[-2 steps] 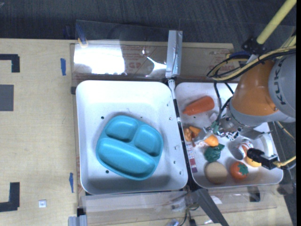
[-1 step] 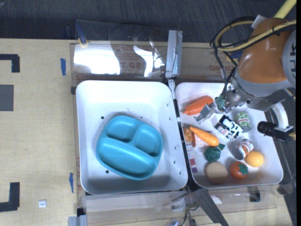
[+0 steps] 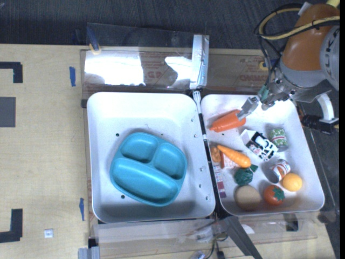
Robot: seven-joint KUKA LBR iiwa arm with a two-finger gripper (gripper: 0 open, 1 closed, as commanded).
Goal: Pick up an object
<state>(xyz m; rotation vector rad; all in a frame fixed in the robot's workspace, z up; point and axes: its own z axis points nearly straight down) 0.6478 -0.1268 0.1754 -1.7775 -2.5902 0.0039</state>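
My gripper (image 3: 257,102) hangs over the back of the right bin (image 3: 310,161), its fingers open with only white bin floor between them. One fingertip (image 3: 248,108) is just above and right of a large orange carrot (image 3: 226,121). Nothing is held. Lower in the same bin lie a smaller carrot (image 3: 234,155), a black-and-white toy (image 3: 260,144), a green-patterned can (image 3: 278,136), a red-and-white can (image 3: 278,170), an orange (image 3: 291,182), a tomato (image 3: 274,194), a tan potato (image 3: 247,196) and a small green vegetable (image 3: 243,175).
The left bin (image 3: 108,117) holds a blue divided plate (image 3: 148,168). A flat printed packet (image 3: 217,163) lies along the right bin's left wall. A clear plastic sheet (image 3: 145,63) stands behind the left bin. The arm's orange band (image 3: 304,47) and cables are at top right.
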